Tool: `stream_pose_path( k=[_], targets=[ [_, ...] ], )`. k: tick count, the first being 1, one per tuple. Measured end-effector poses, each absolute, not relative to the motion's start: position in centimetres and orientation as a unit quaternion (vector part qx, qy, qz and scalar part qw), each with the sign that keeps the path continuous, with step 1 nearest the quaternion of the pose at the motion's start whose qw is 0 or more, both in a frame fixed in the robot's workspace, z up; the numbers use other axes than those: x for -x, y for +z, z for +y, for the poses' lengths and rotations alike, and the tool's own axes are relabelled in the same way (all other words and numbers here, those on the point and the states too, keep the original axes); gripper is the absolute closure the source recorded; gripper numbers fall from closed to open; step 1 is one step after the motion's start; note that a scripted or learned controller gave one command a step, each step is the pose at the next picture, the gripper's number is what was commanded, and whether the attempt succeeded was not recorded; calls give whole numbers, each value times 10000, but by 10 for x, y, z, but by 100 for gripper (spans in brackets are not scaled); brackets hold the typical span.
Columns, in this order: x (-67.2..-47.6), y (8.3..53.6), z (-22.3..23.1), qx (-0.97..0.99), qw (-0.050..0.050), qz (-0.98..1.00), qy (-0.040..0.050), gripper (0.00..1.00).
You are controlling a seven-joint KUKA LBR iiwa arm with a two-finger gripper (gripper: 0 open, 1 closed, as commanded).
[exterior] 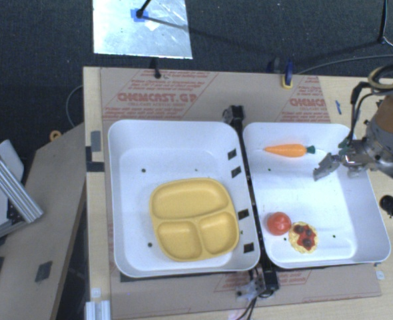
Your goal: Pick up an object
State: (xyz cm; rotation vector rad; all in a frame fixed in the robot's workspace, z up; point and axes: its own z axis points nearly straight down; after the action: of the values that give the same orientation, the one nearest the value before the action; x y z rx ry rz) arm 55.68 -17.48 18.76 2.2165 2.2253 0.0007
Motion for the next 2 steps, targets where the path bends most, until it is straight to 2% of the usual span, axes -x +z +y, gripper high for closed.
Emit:
stream_pose_path(
  k=[1, 2],
  targets=[
    [-557, 126, -172, -7063, -7, 7079, -3, 0],
    [-558, 83, -171, -7067, -3, 7075, -2, 0]
  ],
)
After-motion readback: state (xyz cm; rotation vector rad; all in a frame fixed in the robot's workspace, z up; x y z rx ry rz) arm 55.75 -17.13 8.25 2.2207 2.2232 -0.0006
